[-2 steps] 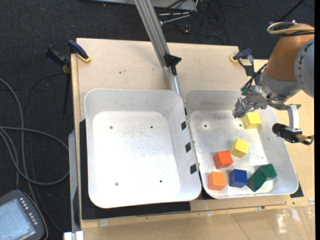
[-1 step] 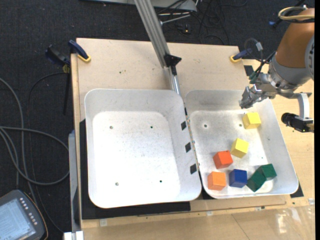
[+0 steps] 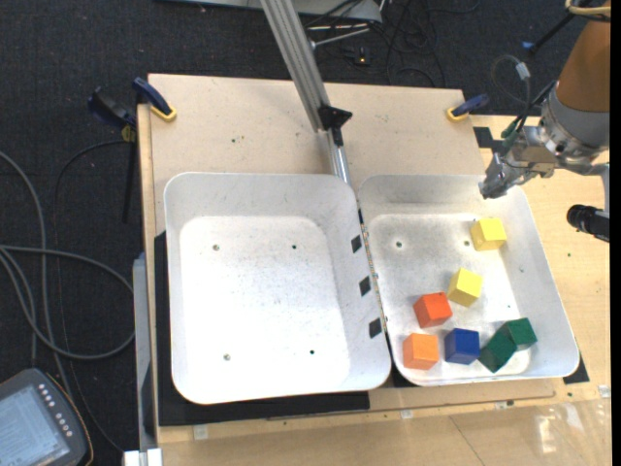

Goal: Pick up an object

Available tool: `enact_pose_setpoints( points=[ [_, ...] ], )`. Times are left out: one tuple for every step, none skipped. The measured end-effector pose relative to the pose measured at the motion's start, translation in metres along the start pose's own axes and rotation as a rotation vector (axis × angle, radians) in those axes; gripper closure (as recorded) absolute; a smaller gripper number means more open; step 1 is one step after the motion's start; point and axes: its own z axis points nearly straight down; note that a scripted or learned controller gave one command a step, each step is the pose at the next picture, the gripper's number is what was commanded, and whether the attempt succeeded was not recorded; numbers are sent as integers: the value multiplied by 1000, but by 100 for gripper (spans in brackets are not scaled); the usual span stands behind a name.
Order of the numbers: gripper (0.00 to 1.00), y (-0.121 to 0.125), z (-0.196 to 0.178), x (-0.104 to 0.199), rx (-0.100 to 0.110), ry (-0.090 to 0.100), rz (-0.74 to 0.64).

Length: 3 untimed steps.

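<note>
My gripper [image 3: 493, 184] hangs over the far right corner of the right bin [image 3: 408, 212], just above its rim, and from this angle I cannot tell whether it is released or clenched; nothing shows beneath it. Taking the right bin as my landmark, all the blocks I might pick lie inside it. Closest to me is a yellow block [image 3: 488, 232] near the bin's far right side, standing alone with bare white floor around it. A second yellow block [image 3: 466, 286] sits toward the bin's middle, just beside a red-orange block [image 3: 433, 309] on its left. Along the bin's near wall the pieces crowd together: an orange block [image 3: 421, 349], then a blue block [image 3: 463, 346] just beside it, then a dark green block [image 3: 499, 349] and a brighter green block [image 3: 521, 332] that touch each other near the bin's near right corner. To the left of the right bin lies the left bin [image 3: 184, 260], their rims meeting along a seam marked with small black tabs. A grey metal pole [image 3: 291, 42] slants down from beyond the table [image 3: 252, 134] and ends at the far end of that seam. Blue and yellow clamps [image 3: 155, 100] grip the table's far corners.
</note>
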Motion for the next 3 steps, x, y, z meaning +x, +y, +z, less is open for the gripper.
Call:
enact_pose_setpoints(
  points=[
    [100,1,-31,0,1,0,-2],
    [100,3,-35,53,6,4,-8],
    [100,1,-34,103,8,4,-8]
  ],
)
